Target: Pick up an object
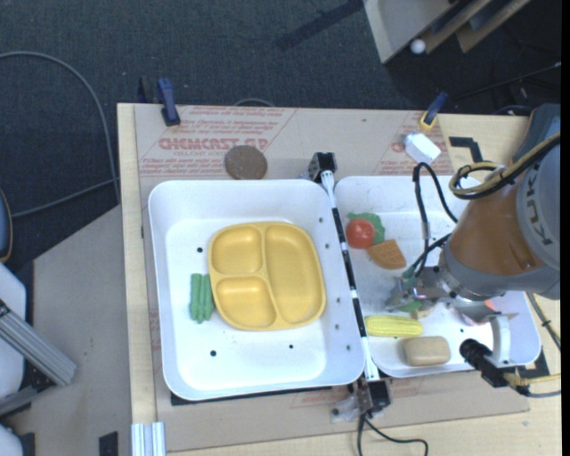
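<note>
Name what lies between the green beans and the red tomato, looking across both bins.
In the camera view, the yellow divided plate sits between the green beans and the red tomato, then the two bins' adjoining walls.

Floor (62, 53) is dark grey carpet, flecked texture. A grey cable (100, 98) loops across it at upper left. The surface (267, 134) is light wood topped with a cardboard sheet carrying red print. Blue clamps (166, 100) grip its far edge, a second one (433, 109) at upper right. Aluminium extrusion (31, 343) angles in at lower left. Beige furniture piece (427, 27) sits at top right. Lighting is even, with soft shadows.
</note>
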You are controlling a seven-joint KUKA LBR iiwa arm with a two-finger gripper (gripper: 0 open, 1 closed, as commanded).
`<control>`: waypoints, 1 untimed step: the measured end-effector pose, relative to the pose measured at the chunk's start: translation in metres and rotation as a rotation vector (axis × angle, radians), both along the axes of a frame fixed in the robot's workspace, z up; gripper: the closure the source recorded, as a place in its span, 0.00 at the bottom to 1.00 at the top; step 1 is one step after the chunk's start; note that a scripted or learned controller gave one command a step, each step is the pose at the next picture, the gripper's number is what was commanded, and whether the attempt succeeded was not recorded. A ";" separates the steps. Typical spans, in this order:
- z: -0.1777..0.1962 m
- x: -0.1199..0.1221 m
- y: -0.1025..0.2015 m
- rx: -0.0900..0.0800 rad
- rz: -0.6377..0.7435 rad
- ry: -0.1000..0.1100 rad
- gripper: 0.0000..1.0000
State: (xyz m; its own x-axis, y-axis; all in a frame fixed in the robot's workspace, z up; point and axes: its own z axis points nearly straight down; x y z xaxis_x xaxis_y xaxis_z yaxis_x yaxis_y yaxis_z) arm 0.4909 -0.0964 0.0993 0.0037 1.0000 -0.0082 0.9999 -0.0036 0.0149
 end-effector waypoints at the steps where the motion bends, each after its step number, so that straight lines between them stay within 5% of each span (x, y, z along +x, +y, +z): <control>1: 0.085 0.030 0.066 0.009 0.005 0.015 1.00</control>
